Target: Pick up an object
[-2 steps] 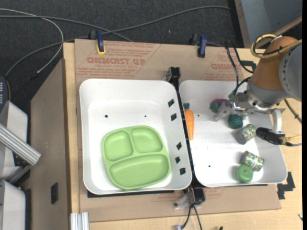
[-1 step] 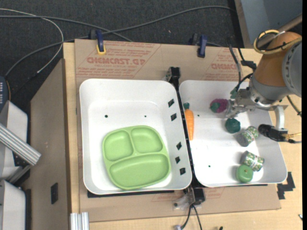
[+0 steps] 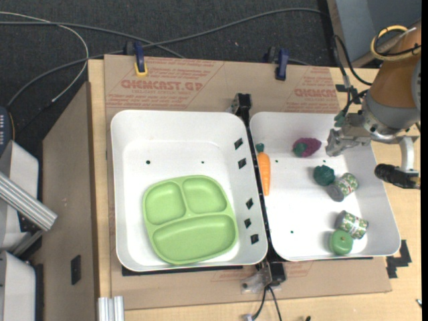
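Lighting is bright and even, diffuse from overhead. White bins (image 3: 127,179) run near blown out, little surface detail. Shadows are soft and short, mostly along the inner bin walls and under the green tray (image 3: 190,217). Dark floor (image 3: 60,52) at top left is underexposed. Overall sharpness is modest, slight softness and compression noise; printed text on the cardboard (image 3: 200,79) is still readable.

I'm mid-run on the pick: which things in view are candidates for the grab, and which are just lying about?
For the job: gripper, over the right bin; purple lump, dark green lump, grey can, green-banded can, green round piece, carrot.

Lying about: green divided plate in the left bin, blue clamps, cables.
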